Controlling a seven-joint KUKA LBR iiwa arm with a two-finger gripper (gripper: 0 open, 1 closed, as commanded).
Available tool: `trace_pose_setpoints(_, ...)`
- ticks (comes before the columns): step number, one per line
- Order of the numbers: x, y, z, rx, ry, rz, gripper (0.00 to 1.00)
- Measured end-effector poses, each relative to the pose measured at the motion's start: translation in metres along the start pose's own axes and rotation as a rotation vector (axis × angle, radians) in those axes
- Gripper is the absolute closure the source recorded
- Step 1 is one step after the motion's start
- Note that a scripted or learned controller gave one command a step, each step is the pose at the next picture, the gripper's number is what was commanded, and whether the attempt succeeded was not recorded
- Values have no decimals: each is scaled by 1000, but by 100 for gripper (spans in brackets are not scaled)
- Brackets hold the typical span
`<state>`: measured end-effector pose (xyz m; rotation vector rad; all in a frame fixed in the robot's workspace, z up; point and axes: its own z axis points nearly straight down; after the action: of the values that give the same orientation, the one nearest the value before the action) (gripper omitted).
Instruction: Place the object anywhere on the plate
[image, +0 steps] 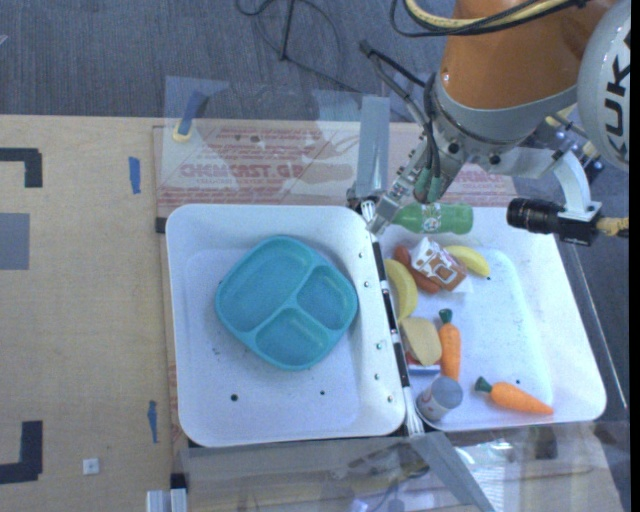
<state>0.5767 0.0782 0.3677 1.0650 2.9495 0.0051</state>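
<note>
A blue three-compartment plate (287, 301) lies in the left bin (200, 400) with nothing on it. My gripper (430, 195) hangs over the back left corner of the right bin (560, 330), right above a green bottle (438, 218) that lies on its side. Whether the gripper touches the bottle I cannot tell. Just in front of the bottle are a red and white packet (435, 265) and two yellow bananas (402, 288) (468, 260).
In the right bin there are also a small carrot (449, 345), a pale yellow piece (422, 340), a grey can (438, 398) at the front left and a larger carrot (512, 397) at the front. The grey and orange arm (500, 70) looms over the bin's back edge.
</note>
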Motion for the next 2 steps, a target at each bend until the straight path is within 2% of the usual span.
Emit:
trace_pose_setpoints(1,107,-12,128,3,5,-152,100)
trace_pose_setpoints(2,98,-34,97,1,3,-158,100)
